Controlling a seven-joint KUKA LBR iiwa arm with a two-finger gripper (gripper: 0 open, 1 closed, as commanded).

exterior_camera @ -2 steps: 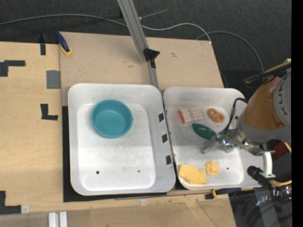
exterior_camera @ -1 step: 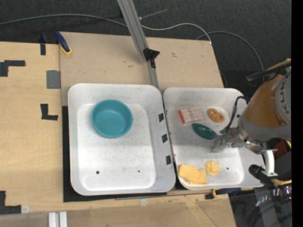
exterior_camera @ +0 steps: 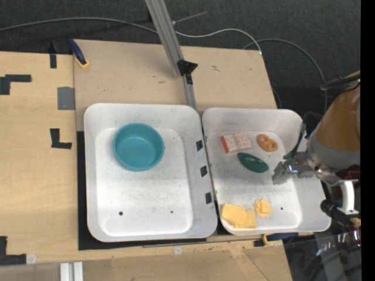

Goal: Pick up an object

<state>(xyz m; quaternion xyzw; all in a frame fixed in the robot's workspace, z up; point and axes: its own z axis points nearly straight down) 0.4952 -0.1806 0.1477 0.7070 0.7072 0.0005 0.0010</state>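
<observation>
My gripper [exterior_camera: 282, 172] hangs over the right bin [exterior_camera: 293, 120], near its right wall, and from this slant I cannot tell how it is set. Nothing shows in it. Just to its left lies a dark green oval piece [exterior_camera: 253, 163]; above that sit a pink patterned packet [exterior_camera: 235, 142] and a small orange pretzel-like toy [exterior_camera: 267, 143]. Yellow sponge-like pieces [exterior_camera: 239, 216] rest at the bin's near edge. A teal bowl [exterior_camera: 139, 147] sits in the left bin [exterior_camera: 105, 215].
</observation>
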